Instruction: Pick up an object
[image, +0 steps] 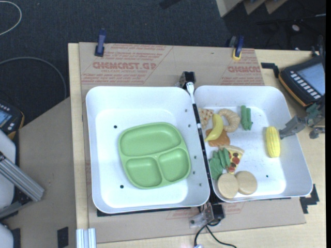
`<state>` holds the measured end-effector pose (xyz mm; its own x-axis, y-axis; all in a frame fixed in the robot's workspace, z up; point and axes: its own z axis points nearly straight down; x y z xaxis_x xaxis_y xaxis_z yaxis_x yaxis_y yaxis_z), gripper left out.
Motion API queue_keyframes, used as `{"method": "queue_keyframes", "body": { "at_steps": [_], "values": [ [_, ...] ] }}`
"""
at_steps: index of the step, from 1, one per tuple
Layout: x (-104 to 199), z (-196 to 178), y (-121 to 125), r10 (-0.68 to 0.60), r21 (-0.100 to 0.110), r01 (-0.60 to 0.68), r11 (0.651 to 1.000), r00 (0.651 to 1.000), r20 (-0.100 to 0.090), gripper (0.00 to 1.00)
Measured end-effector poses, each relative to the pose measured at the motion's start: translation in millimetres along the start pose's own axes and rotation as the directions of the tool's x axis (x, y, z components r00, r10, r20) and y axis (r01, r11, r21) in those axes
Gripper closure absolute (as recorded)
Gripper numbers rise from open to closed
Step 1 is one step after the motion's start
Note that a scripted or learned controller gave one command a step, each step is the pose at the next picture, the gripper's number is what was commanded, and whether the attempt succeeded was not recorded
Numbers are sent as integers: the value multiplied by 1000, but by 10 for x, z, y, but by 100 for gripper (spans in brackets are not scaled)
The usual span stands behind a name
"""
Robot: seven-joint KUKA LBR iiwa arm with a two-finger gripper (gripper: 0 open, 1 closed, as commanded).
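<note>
One grey end effector (287, 130) reaches in at the right rim, fingertips beside a ridged yellow corn cob (272, 141) without touching it; its grip state is too blurred to tell. More glossy toy foods crowd the right bin (289, 177). A smooth green divided plate (153, 154) fills the left bin (98, 138)

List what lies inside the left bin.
The left bin holds one green divided plate, its three compartments bare. Small dark dots mark the bin floor around it. Whatever is under the plate is covered.
</note>
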<state>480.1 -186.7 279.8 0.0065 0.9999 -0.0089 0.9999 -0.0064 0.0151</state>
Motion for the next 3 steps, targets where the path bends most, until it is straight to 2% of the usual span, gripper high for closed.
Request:
{"method": "queue_keyframes", "body": {
  "at_steps": [1, 2, 3],
  "values": [
    [334, 1625, -45, -7, 22, 7, 1000, 1000, -13, 0],
    [524, 1936, -37, -5, 14, 5, 1000, 1000, -8, 0],
    [429, 1921, -28, -6, 11, 6, 1000, 1000, -9, 0]
  ]
}}
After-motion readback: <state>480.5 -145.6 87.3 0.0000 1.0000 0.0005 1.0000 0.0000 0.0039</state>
